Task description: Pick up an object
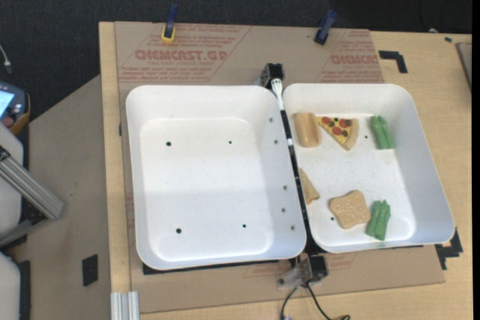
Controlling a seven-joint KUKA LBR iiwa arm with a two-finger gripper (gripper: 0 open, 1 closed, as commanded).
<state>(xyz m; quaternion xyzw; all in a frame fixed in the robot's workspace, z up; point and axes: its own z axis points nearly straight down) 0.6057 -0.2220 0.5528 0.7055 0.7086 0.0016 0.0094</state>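
Note:
The right bin [420, 161] holds several toy foods. A tan bread roll [306, 129] lies near its far left, with a pizza slice [339, 129] beside it and a green vegetable [382, 132] further right. At the near side sit a slice of toast [349, 209] and a second green piece [378, 219] touching it. A small tan wedge [307, 187] rests against the bin's left wall.
The left bin [142, 161] sits beside the right one, joined along a black centre strip [289, 154]. Both rest on a brown cardboard sheet [187, 49] held by a yellow clamp [169, 31] and a blue clamp [325, 26]. Cables [304, 277] lie at the near edge.

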